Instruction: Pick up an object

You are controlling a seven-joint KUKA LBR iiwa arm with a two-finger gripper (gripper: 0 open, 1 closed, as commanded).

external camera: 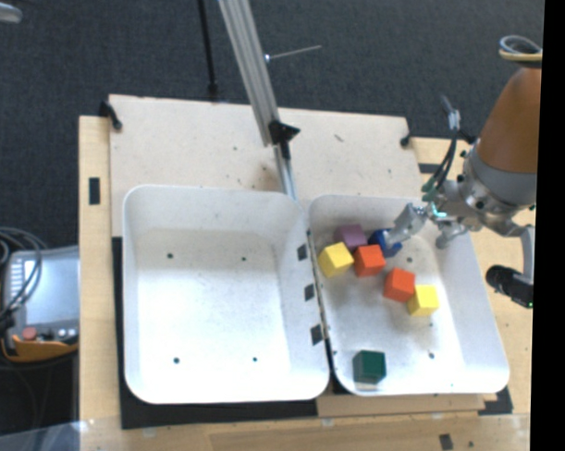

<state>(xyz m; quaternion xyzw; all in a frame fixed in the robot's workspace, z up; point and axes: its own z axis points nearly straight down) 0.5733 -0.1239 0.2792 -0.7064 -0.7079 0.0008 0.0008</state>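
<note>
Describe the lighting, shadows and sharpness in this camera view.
Camera view: light is even and soft; the blocks, such as the green block, cast only faint shadows. The white bins look bright without harsh glare. The gripper and the small blue object beside it look slightly soft.

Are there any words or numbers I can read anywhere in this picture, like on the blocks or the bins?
None can be read.
The colored blocks, such as the green block and a yellow block, show plain faces.
The white bins carry only dark dots.
The grey box at the left edge is too blurred to read.
</note>
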